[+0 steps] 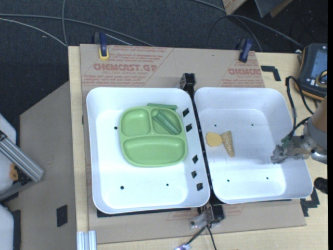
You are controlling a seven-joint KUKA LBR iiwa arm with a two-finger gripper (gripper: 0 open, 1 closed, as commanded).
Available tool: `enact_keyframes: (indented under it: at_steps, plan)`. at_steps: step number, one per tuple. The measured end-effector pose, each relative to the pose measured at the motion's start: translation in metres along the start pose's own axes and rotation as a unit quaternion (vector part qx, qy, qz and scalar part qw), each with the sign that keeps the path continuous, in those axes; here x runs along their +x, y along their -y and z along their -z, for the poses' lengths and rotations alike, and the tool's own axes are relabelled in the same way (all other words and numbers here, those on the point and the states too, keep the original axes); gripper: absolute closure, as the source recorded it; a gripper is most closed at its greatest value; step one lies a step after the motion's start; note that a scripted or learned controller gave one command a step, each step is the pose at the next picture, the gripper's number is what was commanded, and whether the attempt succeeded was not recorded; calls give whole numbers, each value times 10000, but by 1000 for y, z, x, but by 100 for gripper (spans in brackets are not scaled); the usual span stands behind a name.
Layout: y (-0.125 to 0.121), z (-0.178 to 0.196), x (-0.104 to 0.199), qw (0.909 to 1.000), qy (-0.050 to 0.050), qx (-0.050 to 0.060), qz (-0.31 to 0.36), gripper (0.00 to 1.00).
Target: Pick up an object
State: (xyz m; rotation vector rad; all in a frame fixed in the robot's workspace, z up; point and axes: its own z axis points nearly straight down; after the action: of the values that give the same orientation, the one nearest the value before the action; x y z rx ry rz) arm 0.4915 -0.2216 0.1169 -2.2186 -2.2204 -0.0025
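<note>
gripper [279,155] sits low at the right bin's [250,189] right wall, fingers' state unclear; the tan cone-shaped object [227,142] lies well left of it, mid-bin, untouched

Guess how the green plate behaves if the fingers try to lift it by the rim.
The green plate looks like rigid moulded plastic, so probably stiff and light. It lies flat in the left bin with a low rim, so likely hard to pinch. A green object in one compartment may slide if tilted.

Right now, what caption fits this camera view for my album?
Gripper at right bin's edge, tan object mid-bin, green tray left.
</note>
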Motion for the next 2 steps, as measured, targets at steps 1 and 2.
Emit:
enact_keyframes:
  at_steps: [1, 2]
  plan:
    - [-7, 63, 0, 10000, 29, -38, 3, 100]
    - [0, 120, 5, 10000, 28, -35, 3, 100]
